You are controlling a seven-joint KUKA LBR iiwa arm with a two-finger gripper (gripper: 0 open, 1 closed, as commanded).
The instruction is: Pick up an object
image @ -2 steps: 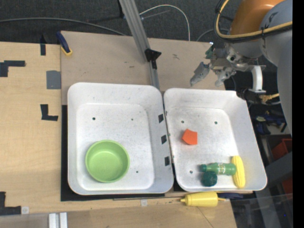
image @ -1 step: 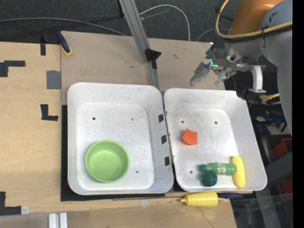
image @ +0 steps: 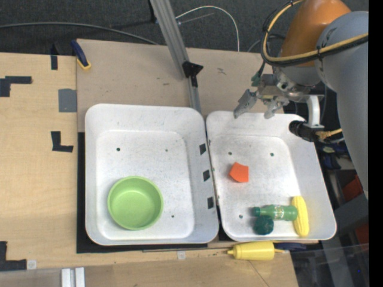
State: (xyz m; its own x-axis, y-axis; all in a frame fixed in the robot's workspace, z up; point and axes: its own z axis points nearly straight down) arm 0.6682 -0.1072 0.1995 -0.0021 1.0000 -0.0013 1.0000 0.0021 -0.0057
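Observation:
My gripper (image: 257, 108) hangs over the far rim of the right bin (image: 311, 160), its two fingers spread apart with nothing between them. Well below it, in the middle of that bin, lies a small orange block (image: 239, 173). Near the bin's front edge lie a green bottle (image: 273, 213), a dark green lump (image: 263, 225) beside it, and a yellow banana-like piece (image: 300, 214) at the right. A green bowl (image: 135, 202) sits in the front left of the left bin (image: 143, 130).
A yellow bottle-shaped object (image: 254, 251) lies on the bench just outside the right bin's front rim. A grey metal pole (image: 173, 34) slants down to the gap between the bins. Cables loop behind the arm.

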